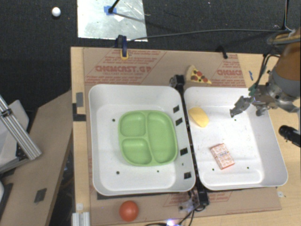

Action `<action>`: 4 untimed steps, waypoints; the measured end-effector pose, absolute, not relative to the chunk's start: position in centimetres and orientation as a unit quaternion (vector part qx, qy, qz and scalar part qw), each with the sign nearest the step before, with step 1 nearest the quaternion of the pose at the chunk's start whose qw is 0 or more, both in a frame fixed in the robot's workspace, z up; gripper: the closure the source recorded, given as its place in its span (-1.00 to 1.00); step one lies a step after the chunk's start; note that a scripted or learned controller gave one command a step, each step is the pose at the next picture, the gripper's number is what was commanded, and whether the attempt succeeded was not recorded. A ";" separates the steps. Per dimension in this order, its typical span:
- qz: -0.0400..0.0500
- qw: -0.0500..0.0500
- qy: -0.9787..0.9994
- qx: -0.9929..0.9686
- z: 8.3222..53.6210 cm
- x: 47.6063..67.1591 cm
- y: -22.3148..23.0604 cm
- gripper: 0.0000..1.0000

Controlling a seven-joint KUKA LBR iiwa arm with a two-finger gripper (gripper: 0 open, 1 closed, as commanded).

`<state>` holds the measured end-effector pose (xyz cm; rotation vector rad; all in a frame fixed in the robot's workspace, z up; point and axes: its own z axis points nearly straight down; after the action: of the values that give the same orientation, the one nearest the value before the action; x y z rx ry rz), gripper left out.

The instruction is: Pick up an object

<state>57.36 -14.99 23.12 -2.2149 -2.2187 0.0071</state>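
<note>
Over the right bin (275,173), the gripper (242,106) hangs near the far right corner, nothing visible between its fingers; how far they are parted, I cannot tell. Below it lie two candidates: a yellow, rounded, lemon-like object (199,117) close to the left wall, and a small pink-and-white packet (221,156), flat and slightly skewed, nearer the front. In the left bin (101,126) sits a green divided plate (147,137) with three compartments.

The arm (287,74) is cut off by the right edge; the claw's (244,105) grip is unclear.
</note>
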 end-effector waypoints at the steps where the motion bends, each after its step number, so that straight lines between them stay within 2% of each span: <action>1: 0.000 -0.001 -0.708 -0.706 23.6 57.6 -15.0 -1.00; 3: 0.001 0.001 -0.708 -0.706 13.3 55.7 -14.1 -1.00; 4: 0.000 0.001 -0.708 -0.707 8.2 55.7 -14.0 -1.00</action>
<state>55.66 -14.03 8.23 -2.2187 -2.2214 0.0011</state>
